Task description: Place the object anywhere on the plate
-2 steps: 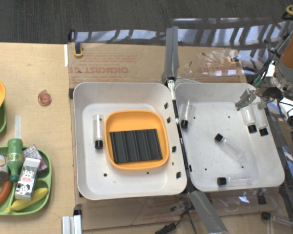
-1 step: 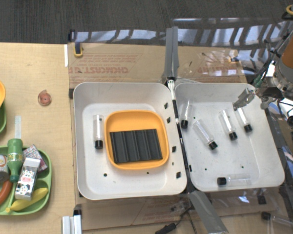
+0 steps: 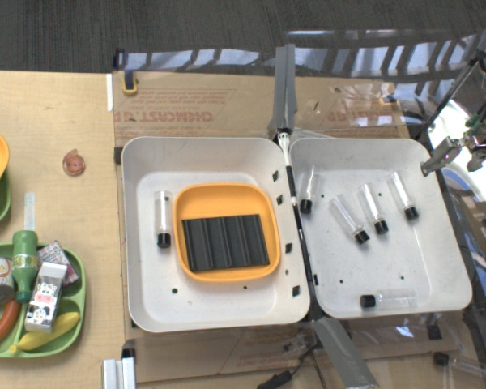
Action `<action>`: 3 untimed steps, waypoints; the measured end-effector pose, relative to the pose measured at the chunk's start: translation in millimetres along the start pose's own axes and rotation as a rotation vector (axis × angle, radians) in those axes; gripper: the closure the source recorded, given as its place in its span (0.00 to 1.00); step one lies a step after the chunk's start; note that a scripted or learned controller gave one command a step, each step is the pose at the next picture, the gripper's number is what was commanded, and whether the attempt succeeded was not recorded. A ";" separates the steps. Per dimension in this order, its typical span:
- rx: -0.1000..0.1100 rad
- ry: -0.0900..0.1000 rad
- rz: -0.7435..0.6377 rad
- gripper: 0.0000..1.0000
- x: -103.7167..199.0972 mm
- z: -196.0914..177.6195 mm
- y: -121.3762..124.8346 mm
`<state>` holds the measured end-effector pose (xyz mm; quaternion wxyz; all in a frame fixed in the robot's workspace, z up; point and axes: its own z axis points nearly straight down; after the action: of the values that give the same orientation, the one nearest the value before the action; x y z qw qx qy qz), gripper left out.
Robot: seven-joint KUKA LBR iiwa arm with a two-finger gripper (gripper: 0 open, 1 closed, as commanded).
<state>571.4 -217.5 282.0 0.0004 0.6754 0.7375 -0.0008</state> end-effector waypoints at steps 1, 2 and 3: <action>-0.002 -0.001 -0.296 0.00 -4.5 -42.1 -11.7; -0.003 -0.002 -0.684 0.00 -2.6 -91.3 -30.7; -0.003 0.000 -1.020 0.00 -2.7 -28.1 -21.5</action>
<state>550.2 -222.1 310.2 0.0008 0.2297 0.9733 0.0002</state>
